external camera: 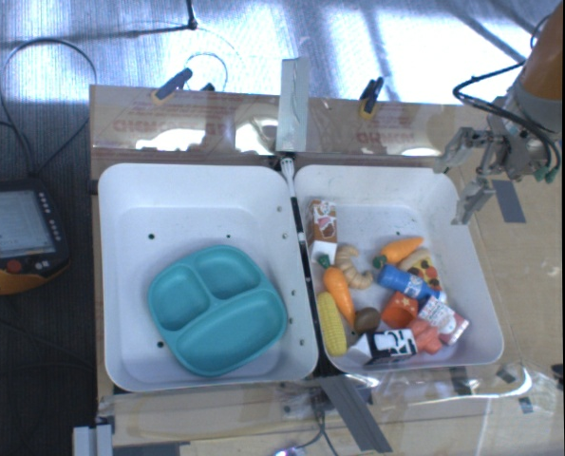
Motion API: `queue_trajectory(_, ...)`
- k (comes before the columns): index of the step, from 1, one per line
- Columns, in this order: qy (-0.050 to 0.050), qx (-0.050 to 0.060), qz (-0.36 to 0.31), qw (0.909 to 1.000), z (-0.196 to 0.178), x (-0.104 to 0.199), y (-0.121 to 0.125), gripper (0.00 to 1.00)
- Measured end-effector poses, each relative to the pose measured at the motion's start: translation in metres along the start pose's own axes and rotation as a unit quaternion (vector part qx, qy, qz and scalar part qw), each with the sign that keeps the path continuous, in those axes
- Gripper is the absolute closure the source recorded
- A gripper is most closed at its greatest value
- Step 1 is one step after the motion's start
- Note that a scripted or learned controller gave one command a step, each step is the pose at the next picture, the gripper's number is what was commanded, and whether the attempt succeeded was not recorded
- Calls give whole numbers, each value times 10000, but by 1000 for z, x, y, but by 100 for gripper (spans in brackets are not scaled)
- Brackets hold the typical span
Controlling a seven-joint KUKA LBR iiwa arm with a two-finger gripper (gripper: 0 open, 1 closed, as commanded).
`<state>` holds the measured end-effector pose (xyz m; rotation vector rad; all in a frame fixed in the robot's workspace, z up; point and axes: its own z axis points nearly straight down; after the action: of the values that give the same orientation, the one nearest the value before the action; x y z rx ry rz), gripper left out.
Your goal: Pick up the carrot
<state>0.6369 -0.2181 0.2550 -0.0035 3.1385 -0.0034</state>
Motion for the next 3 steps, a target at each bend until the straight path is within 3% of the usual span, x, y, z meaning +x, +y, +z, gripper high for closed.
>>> queue_trajectory(1,52,-31,-610,9981,120,0,73,0)
queue_trajectory(2,1,-4,417,9991,144,41,13,0)
queue_trajectory(3,-38,-9,1020,9948,165,30,-2,0)
